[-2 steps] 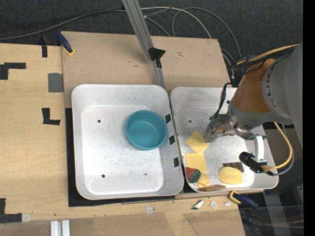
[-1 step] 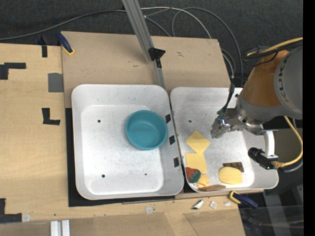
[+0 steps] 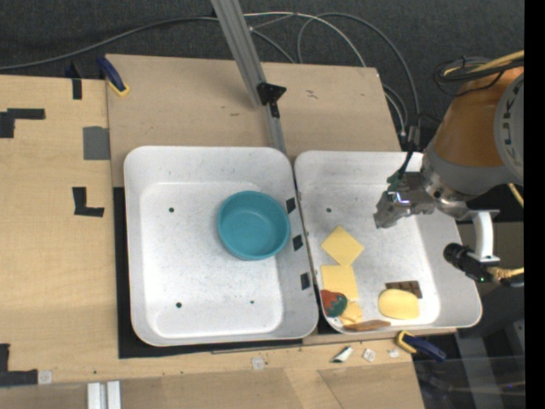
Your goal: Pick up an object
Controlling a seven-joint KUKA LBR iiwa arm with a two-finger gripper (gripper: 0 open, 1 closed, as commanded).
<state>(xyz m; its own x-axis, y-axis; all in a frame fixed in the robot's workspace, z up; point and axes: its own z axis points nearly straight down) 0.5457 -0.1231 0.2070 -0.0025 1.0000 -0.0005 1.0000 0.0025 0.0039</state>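
Two shallow white bins on a wooden bench point(image 3: 51, 228), left bin point(image 3: 153, 254) holding a round teal bowl point(image 3: 253, 225), right bin point(image 3: 358, 173) holding flat yellow squares point(image 3: 341, 246) and a yellow lump point(image 3: 398, 304), jaws point(image 3: 390, 211) above it, opening unclear.

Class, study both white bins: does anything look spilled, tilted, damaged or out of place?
Nothing is spilled or broken. The round teal bowl sits upright in the left white bin. The one oddity: the small items in the right white bin crowd its near end, where one flat yellow square lies turned cornerwise beside the other.
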